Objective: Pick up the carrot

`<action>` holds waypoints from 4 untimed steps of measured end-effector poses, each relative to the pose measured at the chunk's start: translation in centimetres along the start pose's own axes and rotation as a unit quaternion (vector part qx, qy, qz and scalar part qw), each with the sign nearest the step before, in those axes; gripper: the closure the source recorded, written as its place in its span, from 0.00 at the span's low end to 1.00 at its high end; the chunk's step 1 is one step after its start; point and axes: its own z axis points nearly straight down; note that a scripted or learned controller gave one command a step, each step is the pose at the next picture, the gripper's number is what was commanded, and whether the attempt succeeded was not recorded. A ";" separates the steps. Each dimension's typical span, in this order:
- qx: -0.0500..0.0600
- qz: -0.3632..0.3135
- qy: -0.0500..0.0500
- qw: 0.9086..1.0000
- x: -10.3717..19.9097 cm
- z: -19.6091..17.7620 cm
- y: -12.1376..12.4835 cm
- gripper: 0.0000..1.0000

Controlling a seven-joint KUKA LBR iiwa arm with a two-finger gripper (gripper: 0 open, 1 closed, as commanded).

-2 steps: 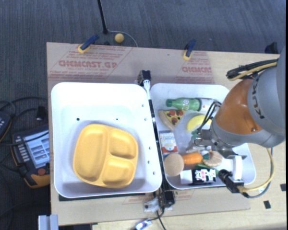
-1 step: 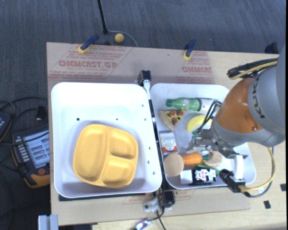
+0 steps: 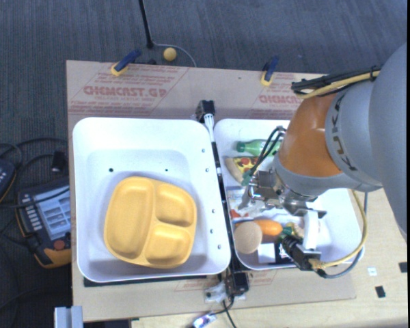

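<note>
Camera view, looking down at a slant: surface (image 3: 123,94) of printed board carries two white bins side by side; left bin (image 3: 96,142) holds a yellow divided tray (image 3: 150,221) toward its near edge; right bin (image 3: 352,214) sits largely under the arm (image 3: 342,135), grey with an orange band, reaching in from the right; gripper (image 3: 273,197) hangs low over the middle of the right bin, its metal parts crowded together against clutter, so whether the jaws are open or closed I cannot tell, and nothing is visibly between them; carrot (image 3: 268,227) lies just nearside of the gripper, toward the right bin's near edge, close to the wall shared with the left bin; it reads as a short orange piece, smooth, lying flat and roughly crosswise, right end partly hidden by arm hardware; touching or just beside its left end sits a tan rounded object (image 3: 247,237); a green bottle (image 3: 249,145) and a small red-and-yellow item (image 3: 244,164) lie toward the far edge of the same bin; step in hand looks like approach and alignment; done well, the jaws should straddle the carrot across its narrow width, centred along its length, coming straight down and keeping clear of the tan neighbour so it is not caught or shoved; closing only once low enough to grip the body, not skim the top.
</note>
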 end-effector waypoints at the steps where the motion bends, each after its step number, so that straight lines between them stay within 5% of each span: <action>1: 0.002 0.002 -0.001 1.000 -0.3 0.2 -0.1 0.00; 2: 0.001 -0.041 -0.003 0.999 -7.8 0.1 1.0 0.00; 3: -0.001 -0.011 0.001 1.000 -9.3 6.6 1.4 0.00; 4: -0.011 0.048 0.003 0.999 -8.5 8.6 2.0 0.00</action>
